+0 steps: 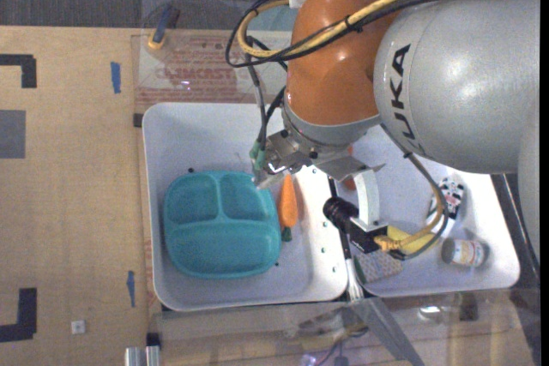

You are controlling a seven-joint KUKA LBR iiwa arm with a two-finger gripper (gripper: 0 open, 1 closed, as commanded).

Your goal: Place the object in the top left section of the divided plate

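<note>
over the left shallow white plastic bin (171,133), the grey kuka arm w/ orange wrist band (343,56) reaches in from the right & hangs its two-finger gripper (268,169) just above the upper right edge of the teal divided plastic plate (221,223). can't tell the state of the tool, it's hidden under the wrist housing. plate lies flat on the bin floor, 2 small sections along its far side, 1 big section nearer the camera. small orange carrot-shaped toy w/ green tip (288,206) lies just beside the plate's right rim, on the bin floor, below the gripper, not on the plate; contact w/ gripper unclear. right white bin (493,210) has a small pale jar on its side (465,252), a black & white item (451,195), a yellow banana-like object (412,241) near the divider. yellow & black cables (257,39) loop off the wrist.
</note>
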